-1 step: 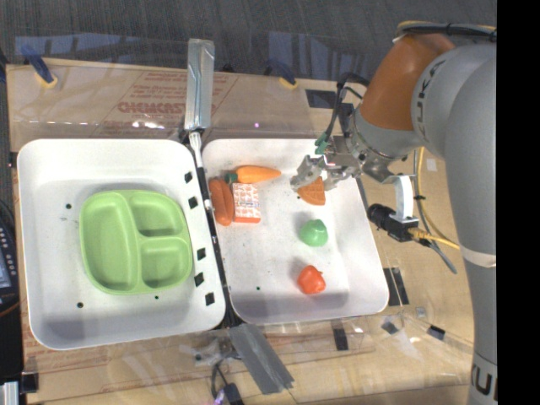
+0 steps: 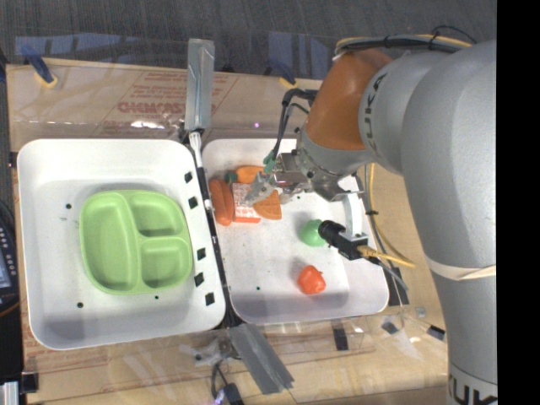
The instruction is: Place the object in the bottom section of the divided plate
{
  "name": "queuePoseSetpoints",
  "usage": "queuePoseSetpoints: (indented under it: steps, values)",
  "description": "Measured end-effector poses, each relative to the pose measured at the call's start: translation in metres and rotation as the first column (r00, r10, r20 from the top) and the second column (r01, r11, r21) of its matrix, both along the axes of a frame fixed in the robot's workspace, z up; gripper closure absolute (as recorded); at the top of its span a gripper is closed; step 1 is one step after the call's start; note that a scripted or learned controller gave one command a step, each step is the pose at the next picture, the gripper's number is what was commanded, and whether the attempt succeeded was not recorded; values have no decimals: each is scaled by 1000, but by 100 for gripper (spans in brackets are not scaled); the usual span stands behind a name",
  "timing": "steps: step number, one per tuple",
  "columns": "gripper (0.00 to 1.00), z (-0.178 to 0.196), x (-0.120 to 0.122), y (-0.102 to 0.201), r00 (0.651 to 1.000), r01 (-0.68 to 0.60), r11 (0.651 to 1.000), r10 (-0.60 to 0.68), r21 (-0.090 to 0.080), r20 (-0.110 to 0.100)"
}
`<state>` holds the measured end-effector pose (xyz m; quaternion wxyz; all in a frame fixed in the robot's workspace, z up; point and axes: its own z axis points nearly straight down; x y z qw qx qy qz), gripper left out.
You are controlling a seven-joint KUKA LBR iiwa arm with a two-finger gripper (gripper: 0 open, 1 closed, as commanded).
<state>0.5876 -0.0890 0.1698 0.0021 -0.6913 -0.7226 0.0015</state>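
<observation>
gripper [image 2: 272, 184]: centre frame, over right bin [image 2: 253, 298], among orange toy food [image 2: 268, 207] | finger state: cannot tell, blurred | green divided plate [image 2: 135, 241]: left bin [image 2: 38, 226]

Two white bins sit side by side on the worktop [image 2: 101, 83], which is covered in clear plastic sheet with faint red print showing through. Left bin [image 2: 51, 302]: black marks along its right wall, small dark dots on its floor. Right bin [image 2: 270, 302]: holds several toy foods. A sausage [image 2: 221, 202] lies along the bin's left wall, touching a red-and-white packet [image 2: 245, 208]. A green piece [image 2: 312, 233] sits mid-bin, partly covered. A red pepper [image 2: 310, 279] lies apart, nearer the front wall. A grey tape strip [image 2: 199, 83] runs back from the seam between the bins; another [image 2: 257, 357] lies at the front. Blue tape [image 2: 39, 67] marks the far left corner. Dark carpet [image 2: 126, 7] lies behind.
</observation>
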Motion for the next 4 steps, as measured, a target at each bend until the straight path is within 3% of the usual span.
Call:
queuePoseSetpoints:
  steps: [1,2,3,4]
  values:
    - [100,95,-17,69,948,-317,948,317,-1,5]
    - [100,20,-27,146,960,-280,960,280,0,-2]
    - [100,18,-58,216,987,-162,987,162,-1,-2]
    - [100,-66,-69,273,992,-128,992,128,1,11]
